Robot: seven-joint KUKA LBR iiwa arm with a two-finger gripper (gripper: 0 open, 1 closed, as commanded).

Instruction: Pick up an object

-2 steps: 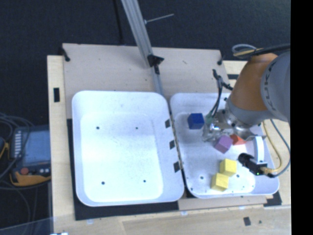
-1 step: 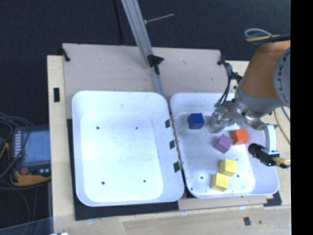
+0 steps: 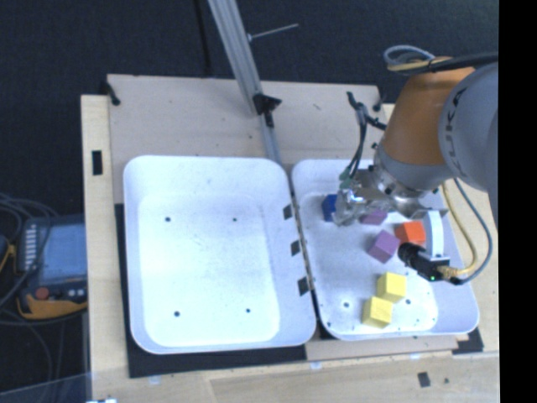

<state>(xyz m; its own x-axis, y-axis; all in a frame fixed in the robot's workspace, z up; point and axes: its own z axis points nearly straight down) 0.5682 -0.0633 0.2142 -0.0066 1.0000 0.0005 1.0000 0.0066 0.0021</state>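
My gripper [image 3: 346, 211] hangs low over the back left part of the right bin [image 3: 336, 300]. A blue block [image 3: 330, 206] lies right against its left side, partly hidden by it; I cannot tell whether the block is between the fingers. A purple block [image 3: 385, 246] sits just to the right, with a pinkish-purple piece [image 3: 374, 217] under the wrist and an orange block [image 3: 411, 232] beside it. Two yellow blocks [image 3: 391, 286] [image 3: 377, 311] lie toward the bin's front.
The left bin [image 3: 205, 250] sits beside the right one. A slanted metal post [image 3: 243, 57] rises behind the bins. Black cables and a connector [image 3: 428, 265] trail over the right bin's right side. A controller pendant [image 3: 50, 263] lies off the bench at left.
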